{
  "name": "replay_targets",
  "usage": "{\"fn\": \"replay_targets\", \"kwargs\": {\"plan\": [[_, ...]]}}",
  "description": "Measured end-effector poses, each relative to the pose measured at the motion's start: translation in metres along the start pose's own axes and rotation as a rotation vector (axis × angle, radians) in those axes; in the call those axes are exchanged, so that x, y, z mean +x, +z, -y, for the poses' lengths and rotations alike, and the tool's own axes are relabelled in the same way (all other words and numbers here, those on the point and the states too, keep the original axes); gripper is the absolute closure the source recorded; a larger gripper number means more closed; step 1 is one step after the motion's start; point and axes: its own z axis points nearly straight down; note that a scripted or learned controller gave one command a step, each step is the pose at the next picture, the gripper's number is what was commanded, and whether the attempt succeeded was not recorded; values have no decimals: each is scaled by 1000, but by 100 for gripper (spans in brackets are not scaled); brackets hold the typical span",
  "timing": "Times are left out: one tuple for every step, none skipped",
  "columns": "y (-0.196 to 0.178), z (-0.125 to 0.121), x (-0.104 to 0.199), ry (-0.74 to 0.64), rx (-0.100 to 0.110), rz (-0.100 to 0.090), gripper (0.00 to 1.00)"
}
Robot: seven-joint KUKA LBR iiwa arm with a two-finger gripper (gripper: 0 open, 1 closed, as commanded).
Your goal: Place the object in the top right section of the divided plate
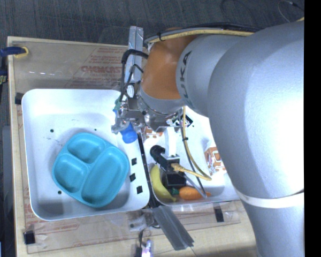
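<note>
From where I stand, the grey arm [246,106] reaches in from the right and fills most of that side, its orange band bent over the seam where the two bins meet. The tool [127,123] hangs over the right edge of the left bin [48,111], close to that bin's far right corner. Right at its lower end is a small blue object [129,136], pressed up against the tool's tip. I cannot tell how far the tool is open, or whether it truly has hold of the blue piece or the piece only lies beneath it.

The divided plate [91,167], light blue with one large section and two smaller ones, lies flat in the left bin, nearer the front. The small blue object is just beyond the plate's upper right rim, apart from it and not in any section.

In the right bin [199,143] a banana [159,183] lies at the front left, with an orange item [190,193] just beside it and a small printed box [214,160] further right. Both bins rest on the pale counter [64,68].
</note>
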Motion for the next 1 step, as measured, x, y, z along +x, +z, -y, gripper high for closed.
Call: {"fn": "replay_targets", "kwargs": {"plan": [[0,-13,26,-83,-3,0,100]]}}
